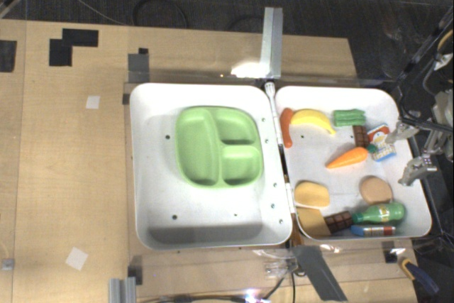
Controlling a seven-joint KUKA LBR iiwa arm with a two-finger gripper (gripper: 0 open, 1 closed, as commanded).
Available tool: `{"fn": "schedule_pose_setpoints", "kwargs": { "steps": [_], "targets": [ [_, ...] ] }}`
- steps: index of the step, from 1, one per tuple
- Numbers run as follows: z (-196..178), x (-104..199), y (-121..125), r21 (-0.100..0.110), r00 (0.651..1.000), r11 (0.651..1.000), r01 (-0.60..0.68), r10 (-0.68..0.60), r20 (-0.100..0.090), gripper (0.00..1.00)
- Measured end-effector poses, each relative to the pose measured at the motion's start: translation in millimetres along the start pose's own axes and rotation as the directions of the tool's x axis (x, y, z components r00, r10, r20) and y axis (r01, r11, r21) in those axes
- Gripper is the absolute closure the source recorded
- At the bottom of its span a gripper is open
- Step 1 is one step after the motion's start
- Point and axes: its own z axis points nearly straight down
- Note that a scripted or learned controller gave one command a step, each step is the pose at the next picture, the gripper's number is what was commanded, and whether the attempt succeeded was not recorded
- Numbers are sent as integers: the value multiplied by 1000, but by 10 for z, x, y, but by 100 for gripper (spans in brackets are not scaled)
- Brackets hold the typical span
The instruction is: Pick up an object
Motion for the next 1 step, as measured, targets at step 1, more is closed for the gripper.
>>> {"fn": "schedule_pose_setpoints", "kwargs": {
  "steps": [1],
  "targets": [
    [1593, -70, -56, 1, 997, 997, 81, -81, 4, 0]
  ]
}}
